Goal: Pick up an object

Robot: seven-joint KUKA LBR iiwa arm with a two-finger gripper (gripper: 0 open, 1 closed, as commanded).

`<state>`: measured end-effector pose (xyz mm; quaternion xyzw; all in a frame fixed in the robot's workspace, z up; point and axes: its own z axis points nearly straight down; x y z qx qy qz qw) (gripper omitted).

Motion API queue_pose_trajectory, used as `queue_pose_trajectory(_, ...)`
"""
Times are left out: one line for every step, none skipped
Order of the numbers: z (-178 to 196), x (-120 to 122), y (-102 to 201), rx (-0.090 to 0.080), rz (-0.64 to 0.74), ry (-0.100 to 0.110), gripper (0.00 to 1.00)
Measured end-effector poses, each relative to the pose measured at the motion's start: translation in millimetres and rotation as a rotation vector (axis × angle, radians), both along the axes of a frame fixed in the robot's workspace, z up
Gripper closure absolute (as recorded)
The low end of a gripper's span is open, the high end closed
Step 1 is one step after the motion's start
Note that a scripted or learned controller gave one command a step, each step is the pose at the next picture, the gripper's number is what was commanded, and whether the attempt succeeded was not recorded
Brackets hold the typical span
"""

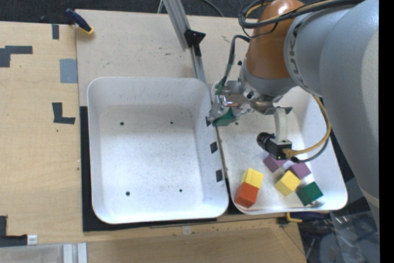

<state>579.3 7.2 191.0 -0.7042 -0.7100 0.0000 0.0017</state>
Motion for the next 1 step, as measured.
queue_pose_trajectory(0.1, 35.9, 91.1, 0.001, 0.001, -0.002, 1.0)
